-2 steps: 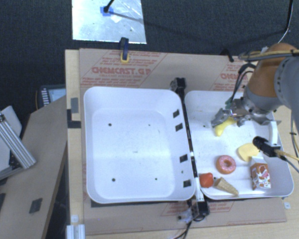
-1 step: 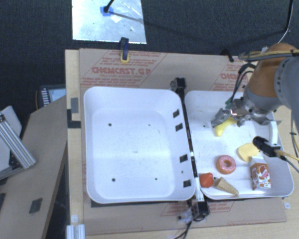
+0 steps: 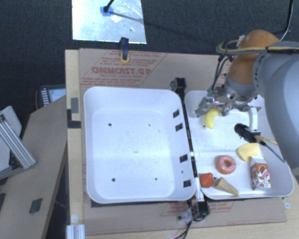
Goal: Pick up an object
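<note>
My gripper [image 3: 212, 107] hovers over the far left part of the right bin [image 3: 209, 148], at the end of the grey arm with the orange band. A yellow banana [image 3: 211, 119] lies directly under it, its upper end meeting the gripper's metal tip. The view does not show whether the banana is gripped or just lies below. Nearer the front of the same bin are a pink donut [image 3: 225, 164], a yellow cheese wedge [image 3: 248, 151], a small juice carton [image 3: 259, 176], an ice-cream cone [image 3: 225, 186] and a red piece [image 3: 206, 179].
The left bin [image 3: 97, 133] sits beside the right one, with a black divider strip [image 3: 185, 133] between them. Both rest on a cardboard sheet [image 3: 119, 68]. A shiny foil square [image 3: 108, 14] lies on the dark floor behind.
</note>
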Motion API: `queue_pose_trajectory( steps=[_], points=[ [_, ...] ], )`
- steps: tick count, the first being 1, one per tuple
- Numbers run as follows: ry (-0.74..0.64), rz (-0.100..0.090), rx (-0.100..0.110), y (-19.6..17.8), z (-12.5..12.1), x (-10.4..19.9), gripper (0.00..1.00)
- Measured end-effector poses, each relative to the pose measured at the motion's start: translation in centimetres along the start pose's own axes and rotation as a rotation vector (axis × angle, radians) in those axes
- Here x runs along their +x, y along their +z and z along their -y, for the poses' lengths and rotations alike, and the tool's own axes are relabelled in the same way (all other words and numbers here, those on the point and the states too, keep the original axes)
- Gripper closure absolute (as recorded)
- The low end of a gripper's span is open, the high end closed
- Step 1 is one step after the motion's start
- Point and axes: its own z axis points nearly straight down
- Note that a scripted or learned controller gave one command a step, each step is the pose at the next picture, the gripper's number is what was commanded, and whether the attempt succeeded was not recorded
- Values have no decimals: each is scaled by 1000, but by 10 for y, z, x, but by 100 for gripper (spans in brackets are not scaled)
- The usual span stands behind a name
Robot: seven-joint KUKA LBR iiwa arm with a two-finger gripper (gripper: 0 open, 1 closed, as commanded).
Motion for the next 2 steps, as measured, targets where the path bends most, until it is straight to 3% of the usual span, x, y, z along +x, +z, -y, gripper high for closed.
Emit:
queue_pose_trajectory(
  steps=[1,2],
  points=[
    [10,4,-6,-1,1,-56,0],
    [3,4,-3,-12,1,-54,100]
  ],
)
